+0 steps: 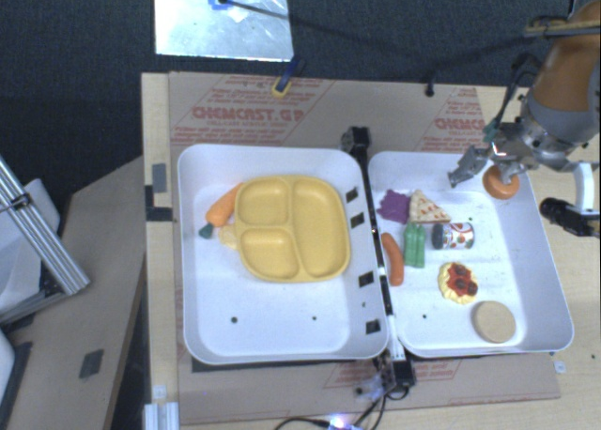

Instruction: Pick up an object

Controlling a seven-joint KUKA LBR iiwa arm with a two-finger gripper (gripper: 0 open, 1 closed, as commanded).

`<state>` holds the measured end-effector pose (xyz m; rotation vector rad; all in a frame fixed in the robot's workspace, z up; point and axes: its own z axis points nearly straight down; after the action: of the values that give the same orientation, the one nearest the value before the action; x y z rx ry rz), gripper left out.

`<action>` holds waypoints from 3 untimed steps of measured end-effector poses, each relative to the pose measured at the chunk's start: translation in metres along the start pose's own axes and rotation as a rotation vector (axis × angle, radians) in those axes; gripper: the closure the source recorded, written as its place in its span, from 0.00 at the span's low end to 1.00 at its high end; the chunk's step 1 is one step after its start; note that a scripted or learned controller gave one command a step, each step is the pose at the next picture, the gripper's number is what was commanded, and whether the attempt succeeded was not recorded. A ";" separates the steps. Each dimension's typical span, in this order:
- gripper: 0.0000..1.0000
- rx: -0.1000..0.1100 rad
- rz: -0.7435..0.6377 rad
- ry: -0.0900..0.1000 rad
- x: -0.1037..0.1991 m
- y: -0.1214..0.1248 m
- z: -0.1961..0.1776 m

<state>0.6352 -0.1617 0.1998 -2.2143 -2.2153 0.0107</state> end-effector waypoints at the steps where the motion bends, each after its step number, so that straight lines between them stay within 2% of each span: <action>1: 0.00 -0.013 -0.002 -0.002 0.000 0.003 -0.008; 2: 0.00 -0.008 -0.002 -0.002 -0.002 0.010 0.052; 3: 0.00 -0.009 -0.005 -0.001 -0.002 0.013 0.094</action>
<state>0.6472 -0.1632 0.1060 -2.2143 -2.2260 0.0019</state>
